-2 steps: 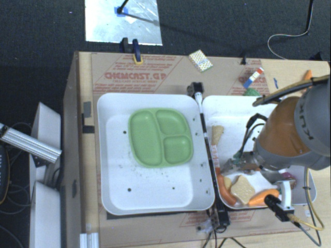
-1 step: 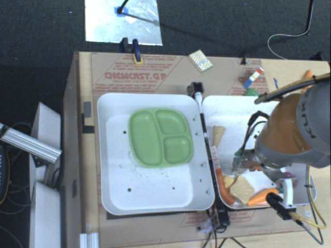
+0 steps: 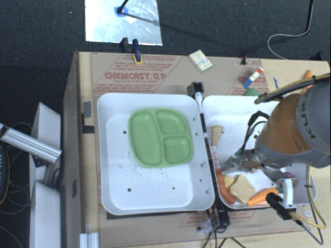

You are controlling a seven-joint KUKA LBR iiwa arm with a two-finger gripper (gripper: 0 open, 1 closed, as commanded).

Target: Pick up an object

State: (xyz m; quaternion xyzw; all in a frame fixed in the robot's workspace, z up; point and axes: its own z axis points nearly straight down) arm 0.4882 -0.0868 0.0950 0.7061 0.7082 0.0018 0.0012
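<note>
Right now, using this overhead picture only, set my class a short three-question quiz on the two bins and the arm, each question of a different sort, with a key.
1. True or false: the green divided plate lies in the left bin.
2. Multiple choice: the arm hangs over which place? A) the left bin B) the right bin C) the bare bench
3. Fill in: the plate has ___ compartments.

Key:
1. True.
2. B. The arm reaches in over the right bin, above a heap of small items at its near end.
3. Three.
</note>
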